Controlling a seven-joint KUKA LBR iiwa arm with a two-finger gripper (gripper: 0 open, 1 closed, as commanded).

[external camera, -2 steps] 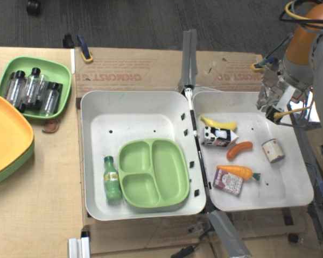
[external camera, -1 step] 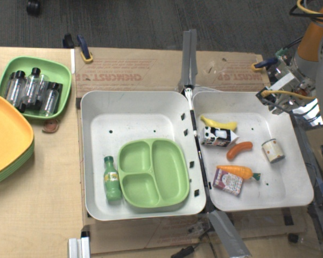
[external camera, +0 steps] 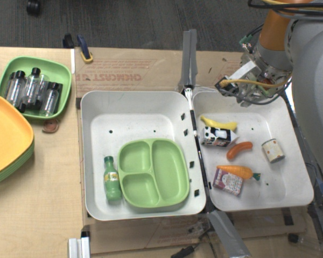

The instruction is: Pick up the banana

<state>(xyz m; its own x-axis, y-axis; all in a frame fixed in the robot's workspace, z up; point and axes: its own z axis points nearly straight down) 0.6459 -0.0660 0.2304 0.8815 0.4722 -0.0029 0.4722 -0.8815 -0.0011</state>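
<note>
1. Nearest to the camera we see the front rim of the right bin (external camera: 258, 204), and just behind it a small pink packet (external camera: 227, 182) with a toy carrot (external camera: 236, 171) touching its upper edge.
2. We find the banana (external camera: 219, 123) in the same bin, near its left wall, lying almost flat and resting on top of a black and white carton (external camera: 215, 137).
3. A red sausage (external camera: 240, 150) lies at about four o'clock from the banana, a little apart, and a small white can (external camera: 273, 150) is further away, near three o'clock.
4. From the banana, the gripper (external camera: 238, 90) stands at about one o'clock, above the back rim of the bin and not touching anything. We cannot tell how far its fingers are parted, because cables and the wrist cover them; we see nothing held there.
5. We judge the main risk is the carton: if the fingers come down too deep, they may take or push the carton, and the banana could roll off it.
6. A second risk, in our opinion, is the left wall, which leaves little room for a finger on that side.
</note>
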